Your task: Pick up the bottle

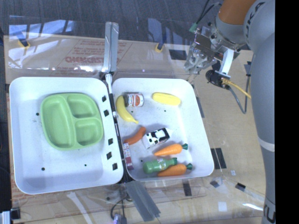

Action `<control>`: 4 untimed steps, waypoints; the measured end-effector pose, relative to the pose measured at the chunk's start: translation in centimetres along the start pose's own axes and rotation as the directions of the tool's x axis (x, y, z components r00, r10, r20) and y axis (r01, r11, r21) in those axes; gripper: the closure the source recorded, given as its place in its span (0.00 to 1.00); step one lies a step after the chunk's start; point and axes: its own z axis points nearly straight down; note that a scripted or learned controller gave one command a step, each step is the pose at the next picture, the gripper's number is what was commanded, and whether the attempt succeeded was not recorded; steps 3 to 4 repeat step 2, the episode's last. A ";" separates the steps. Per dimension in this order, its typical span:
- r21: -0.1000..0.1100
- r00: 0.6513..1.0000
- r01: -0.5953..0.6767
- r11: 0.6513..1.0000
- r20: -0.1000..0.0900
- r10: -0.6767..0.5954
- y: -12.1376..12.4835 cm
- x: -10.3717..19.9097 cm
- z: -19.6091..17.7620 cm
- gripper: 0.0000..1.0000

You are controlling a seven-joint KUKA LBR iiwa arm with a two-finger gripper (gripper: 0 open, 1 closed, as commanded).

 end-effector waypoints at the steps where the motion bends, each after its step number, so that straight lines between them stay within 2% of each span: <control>1: 0.005 1.000 -0.024 1.000 0.001 0.024 1.2 -2.4 -1.2 1.00; 2: 0.004 0.996 -0.087 0.996 0.002 0.087 -0.2 0.2 -3.0 1.00; 4: 0.004 0.996 -0.087 0.996 0.002 0.087 -0.2 0.2 -3.0 1.00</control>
